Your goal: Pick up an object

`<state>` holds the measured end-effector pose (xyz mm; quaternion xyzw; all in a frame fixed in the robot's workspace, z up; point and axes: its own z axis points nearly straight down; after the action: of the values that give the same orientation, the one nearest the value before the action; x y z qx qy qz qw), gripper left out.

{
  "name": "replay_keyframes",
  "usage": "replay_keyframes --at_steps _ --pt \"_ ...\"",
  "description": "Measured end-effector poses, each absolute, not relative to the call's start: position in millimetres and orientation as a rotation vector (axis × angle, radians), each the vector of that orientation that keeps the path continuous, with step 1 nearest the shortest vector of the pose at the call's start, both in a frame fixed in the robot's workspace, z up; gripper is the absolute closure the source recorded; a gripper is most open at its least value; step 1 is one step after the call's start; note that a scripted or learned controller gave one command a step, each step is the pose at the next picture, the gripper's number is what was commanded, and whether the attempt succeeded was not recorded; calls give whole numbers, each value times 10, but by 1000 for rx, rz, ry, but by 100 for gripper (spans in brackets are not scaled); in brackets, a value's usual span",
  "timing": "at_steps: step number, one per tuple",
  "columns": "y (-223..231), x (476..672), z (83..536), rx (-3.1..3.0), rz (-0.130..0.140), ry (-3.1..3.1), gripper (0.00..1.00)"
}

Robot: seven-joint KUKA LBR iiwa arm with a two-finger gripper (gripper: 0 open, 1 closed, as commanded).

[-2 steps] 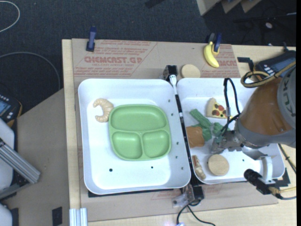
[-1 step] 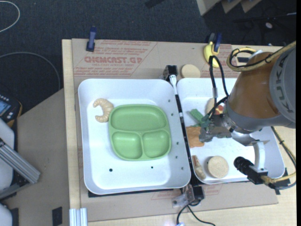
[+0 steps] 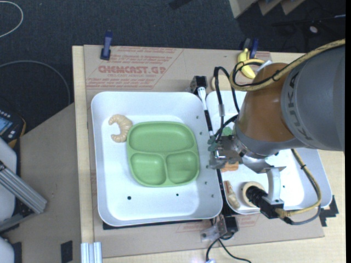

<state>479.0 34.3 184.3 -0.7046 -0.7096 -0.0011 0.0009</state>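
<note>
I have the arm [image 3: 285,108] over the right bin [image 3: 321,174], right of the green tray [image 3: 163,152]. I cannot tell the gripper's state. Next I judge: descend on an object

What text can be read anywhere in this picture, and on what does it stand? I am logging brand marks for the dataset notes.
"CHEMCAST GP": large reddish print on the brown board behind the left bin.
Smaller reddish lines above and below that name on the same board: too blurred to read.
"KUKA": dark letters, partly visible, running along the grey arm at the right.
</note>
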Motion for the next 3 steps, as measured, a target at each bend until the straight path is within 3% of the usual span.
replay_keyframes --at_steps 1,2,3 --pt "775 4812 3839 -2222 -23 -2231 100" --pt "283 4787 3367 -2225 8 -2214 100" --pt "412 4791 3382 -2219 3 -2221 100"
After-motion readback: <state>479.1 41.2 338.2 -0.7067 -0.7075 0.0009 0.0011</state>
